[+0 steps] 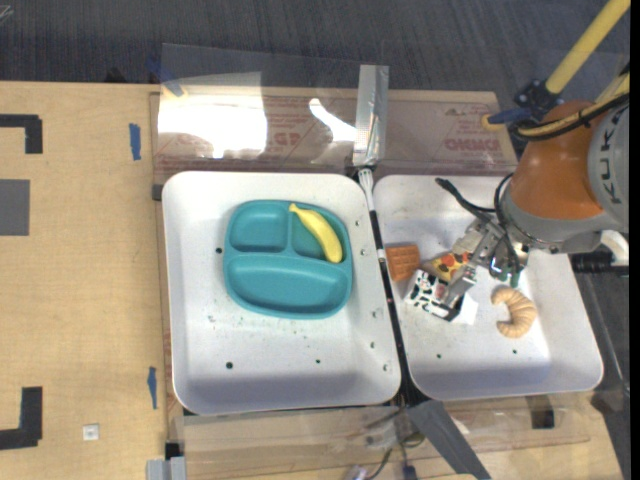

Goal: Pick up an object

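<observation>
Tool (458, 286): low in the right bin, reaching in from the right below the arm's orange band; whether it is apart, together or clamped on anything cannot be told from this slant.
Small packet (432, 291): a white item with black and coloured print, lying on the right bin's floor directly at the tool's tip; contact between them cannot be judged.
Orange block (403, 262): just left of the tool, near the bin's left wall, resting on the floor.
Croissant (517, 311): tan and curved, lying right of the tool and apart from it, toward the near side of the bin.
Right bin (560, 368): white and shallow, holding the packet, the block and the croissant.
Left bin (200, 358): touching the right bin along their shared edge.
Teal divided plate (285, 283): in the middle of the left bin.
Banana (318, 231): yellow, lying in the plate's upper right compartment.
Surface (70, 268): pale wood, under both bins.
</observation>
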`<act>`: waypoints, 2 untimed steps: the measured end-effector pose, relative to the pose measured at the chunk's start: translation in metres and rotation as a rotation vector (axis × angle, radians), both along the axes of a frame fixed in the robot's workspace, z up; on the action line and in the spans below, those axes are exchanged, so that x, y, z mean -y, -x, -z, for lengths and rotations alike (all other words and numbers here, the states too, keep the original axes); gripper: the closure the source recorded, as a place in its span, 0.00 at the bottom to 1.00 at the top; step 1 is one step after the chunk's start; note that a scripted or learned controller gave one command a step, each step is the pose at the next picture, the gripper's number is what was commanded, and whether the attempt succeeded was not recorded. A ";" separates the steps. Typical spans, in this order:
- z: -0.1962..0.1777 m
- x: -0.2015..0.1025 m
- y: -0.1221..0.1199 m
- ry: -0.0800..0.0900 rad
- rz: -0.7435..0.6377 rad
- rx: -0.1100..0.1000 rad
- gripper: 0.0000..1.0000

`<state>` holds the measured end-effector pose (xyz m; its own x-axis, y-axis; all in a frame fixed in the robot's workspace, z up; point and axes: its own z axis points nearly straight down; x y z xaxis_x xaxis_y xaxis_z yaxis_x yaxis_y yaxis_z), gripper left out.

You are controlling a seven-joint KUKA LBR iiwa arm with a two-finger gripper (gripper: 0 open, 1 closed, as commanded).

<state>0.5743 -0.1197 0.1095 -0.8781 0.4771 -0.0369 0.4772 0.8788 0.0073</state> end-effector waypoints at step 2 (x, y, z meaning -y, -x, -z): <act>-0.016 -0.001 -0.073 -0.022 0.312 0.011 1.00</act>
<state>0.6471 -0.1184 0.1257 -0.6890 0.7241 -0.0318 0.7234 0.6897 0.0314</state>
